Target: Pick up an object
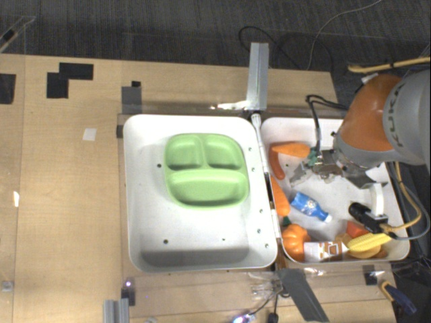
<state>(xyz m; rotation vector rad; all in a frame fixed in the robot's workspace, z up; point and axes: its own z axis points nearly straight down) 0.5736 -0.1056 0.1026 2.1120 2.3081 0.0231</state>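
My gripper (304, 169) hangs low over the right bin (335, 126), reaching in from the right. An orange wedge (289, 151) lies just behind and to the left of it. A small blue and white bottle (310, 207) lies in front of it, apart from it. A long orange carrot-like piece (279, 197) rests against the bin's left wall. At the front sit an orange pumpkin (294, 238), a white and brown carton (326, 250), a yellow banana (368, 244) and a small red piece (355, 230). Nothing shows between the gripper's tips.
The left bin (145, 200) holds a green divided plate (205, 169) in its back half. A grey metal post (258, 76) stands behind the wall shared by the two bins. The wooden bench (60, 200) stretches out to the left.
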